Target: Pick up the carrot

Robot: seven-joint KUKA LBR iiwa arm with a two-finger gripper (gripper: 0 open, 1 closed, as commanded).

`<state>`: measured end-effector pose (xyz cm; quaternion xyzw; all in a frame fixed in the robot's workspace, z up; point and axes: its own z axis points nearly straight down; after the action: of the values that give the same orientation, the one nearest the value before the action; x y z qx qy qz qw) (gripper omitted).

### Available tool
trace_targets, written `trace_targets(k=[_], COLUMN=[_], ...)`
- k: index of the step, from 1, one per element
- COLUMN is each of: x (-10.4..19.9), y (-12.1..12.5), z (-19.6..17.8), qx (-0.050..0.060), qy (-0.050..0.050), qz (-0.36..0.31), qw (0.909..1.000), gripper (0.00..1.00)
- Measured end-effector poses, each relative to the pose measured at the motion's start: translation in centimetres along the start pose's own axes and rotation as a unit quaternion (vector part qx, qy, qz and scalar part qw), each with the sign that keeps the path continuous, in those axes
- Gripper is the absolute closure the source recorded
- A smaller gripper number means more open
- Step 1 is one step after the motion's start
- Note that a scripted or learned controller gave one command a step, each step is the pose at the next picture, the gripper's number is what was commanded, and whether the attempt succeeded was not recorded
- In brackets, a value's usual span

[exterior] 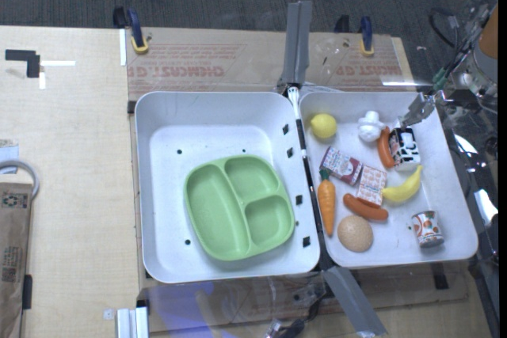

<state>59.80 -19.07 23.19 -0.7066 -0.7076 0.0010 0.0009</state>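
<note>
the carrot (326, 207) lies at the right bin's (463, 210) nine o'clock wall, beside a snack packet (342, 166) and sausage (366, 206). the end effector (418, 110) hovers at one o'clock; cannot tell its state. it may hit the wall or snag neighbours.

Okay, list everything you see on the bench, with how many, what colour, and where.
Shallow white bins: 2, white, side by side on the bench.
Green three-compartment plastic plate: 1, green, left bin.
Orange carrot: 1, orange, right bin, by its left wall.
Yellow lemon: 1, yellow, right bin, far left corner.
Yellow banana: 1, yellow, right bin, middle.
Tan egg-shaped object: 1, tan, right bin, near edge.
Red sausages: 2, red-orange, right bin.
Small cartons: 3, red-and-white or black-and-white, right bin.
Small can: 1, red-white label, near right corner.
White lumpy item: 1, white, far side.
Blue-handled clamps: 2, on the cardboard.
Gripper: 1, dark, above right bin's far right corner.
</note>
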Motion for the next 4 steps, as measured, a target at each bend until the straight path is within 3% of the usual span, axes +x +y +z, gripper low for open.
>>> trace_targets(k=[1,2,3,4], x=[3.8,4.7,2.6,-2.7], y=[-3.8,-9.4,-1.3,3.9], z=[8.6,14.1,13.5,11.6], qx=[-0.001,0.000,-0.001,-0.001], qy=[0.000,0.001,0.000,0.002], qz=[-0.176,0.010,-0.097,0.001], qw=[0.9844,0.9999,0.9953,1.0000], gripper=[0.00,0.00,0.00,0.00])
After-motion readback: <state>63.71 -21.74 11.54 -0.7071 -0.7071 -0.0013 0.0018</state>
